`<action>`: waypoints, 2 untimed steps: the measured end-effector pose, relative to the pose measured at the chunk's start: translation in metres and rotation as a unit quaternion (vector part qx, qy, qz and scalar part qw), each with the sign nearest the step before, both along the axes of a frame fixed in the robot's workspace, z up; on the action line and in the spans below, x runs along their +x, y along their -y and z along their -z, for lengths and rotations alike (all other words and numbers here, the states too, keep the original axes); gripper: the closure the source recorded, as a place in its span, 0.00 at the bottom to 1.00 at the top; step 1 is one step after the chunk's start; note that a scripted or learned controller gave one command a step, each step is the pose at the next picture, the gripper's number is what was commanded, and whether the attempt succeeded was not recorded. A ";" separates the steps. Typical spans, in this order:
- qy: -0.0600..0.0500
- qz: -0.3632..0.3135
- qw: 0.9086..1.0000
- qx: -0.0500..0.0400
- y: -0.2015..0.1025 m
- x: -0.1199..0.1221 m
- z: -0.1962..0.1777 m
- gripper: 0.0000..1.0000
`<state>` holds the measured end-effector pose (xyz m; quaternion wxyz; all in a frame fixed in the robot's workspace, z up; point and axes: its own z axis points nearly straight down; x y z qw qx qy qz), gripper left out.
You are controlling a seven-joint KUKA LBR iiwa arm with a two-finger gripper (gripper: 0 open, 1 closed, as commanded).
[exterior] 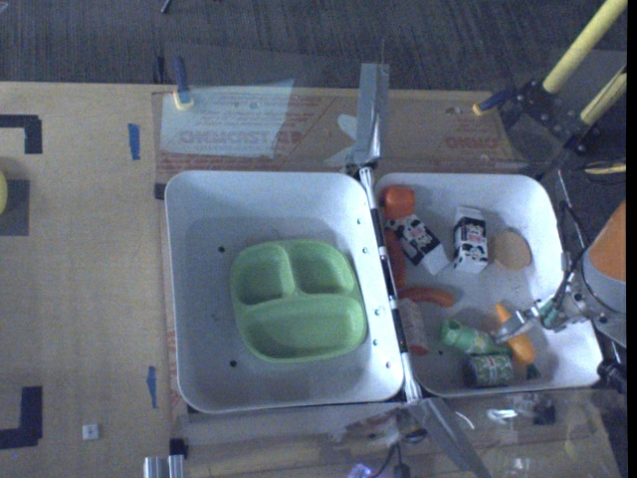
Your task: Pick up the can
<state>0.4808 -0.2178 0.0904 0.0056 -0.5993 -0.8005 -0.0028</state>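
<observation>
Camera view
Can point(490, 369): dark green, lying on its side at 6 o'clock in the right bin point(542, 192), beside a green bottle point(464, 339).
Gripper point(526, 324): at 4 o'clock of that bin, just above the can, apart from it; cannot tell if open or closed.
Left bin point(189, 207): holds 1 green divided tray point(298, 300).
</observation>
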 end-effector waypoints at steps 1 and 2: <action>0.001 0.001 1.000 -0.003 0.003 0.000 -0.007 1.00; 0.003 -0.034 0.999 -0.005 0.006 0.007 0.005 1.00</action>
